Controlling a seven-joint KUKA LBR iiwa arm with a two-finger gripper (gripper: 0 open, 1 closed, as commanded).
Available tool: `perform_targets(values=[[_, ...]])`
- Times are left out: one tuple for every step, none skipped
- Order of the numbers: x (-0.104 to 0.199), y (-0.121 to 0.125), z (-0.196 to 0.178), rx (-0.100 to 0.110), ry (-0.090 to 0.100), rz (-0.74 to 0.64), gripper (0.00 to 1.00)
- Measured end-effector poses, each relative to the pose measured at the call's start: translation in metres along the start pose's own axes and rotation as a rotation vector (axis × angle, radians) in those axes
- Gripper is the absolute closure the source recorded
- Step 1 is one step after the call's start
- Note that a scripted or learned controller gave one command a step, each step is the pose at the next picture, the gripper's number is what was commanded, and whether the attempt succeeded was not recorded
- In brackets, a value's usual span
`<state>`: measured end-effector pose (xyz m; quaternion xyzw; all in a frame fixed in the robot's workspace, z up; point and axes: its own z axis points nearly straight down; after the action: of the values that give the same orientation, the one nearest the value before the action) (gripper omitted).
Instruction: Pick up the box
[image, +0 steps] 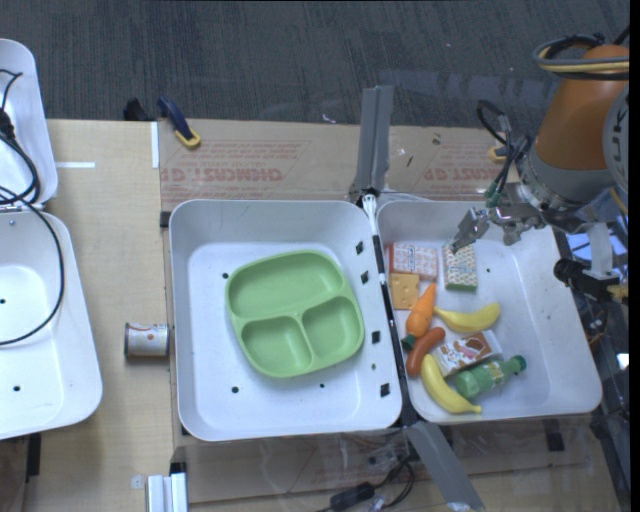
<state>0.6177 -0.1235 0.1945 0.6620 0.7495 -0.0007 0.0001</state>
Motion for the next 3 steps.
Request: perform_targets(values=[[-0.001,0.001,-0.009,-0.002,-0.001,-0.001,1.00],[-0.001,0.001,-0.009,-0.001,-0.001,0.000,0.00],[0.013,0.013,0.092,-0.003,-0.001,-0.083,0.00]])
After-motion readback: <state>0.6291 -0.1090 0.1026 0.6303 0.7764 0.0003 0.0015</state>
